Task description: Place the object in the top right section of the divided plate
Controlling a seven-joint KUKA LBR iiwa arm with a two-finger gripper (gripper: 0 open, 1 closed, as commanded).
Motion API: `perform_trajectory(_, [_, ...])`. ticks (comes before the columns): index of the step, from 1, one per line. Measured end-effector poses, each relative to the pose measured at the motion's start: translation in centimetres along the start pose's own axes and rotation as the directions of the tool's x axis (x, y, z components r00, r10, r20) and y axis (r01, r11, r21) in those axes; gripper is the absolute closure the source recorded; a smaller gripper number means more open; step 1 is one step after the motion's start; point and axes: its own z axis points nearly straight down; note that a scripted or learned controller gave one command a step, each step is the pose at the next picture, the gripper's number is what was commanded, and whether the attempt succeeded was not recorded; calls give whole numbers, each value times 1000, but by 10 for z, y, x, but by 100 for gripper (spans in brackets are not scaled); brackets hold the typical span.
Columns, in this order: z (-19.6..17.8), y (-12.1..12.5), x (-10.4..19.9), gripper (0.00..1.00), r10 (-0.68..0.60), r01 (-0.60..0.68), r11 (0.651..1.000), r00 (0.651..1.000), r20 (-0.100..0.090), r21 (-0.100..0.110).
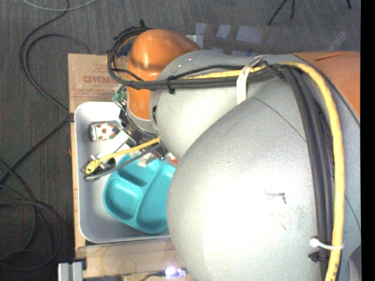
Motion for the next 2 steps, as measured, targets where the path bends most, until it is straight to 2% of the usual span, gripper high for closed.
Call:
perform_trajectory(1, [21, -8, -13, 100, 103, -103, 995, 995, -10, 7])
perform_trajectory(2, [14, -29, -34, 100, -143, 143, 990, 990, -11, 2])
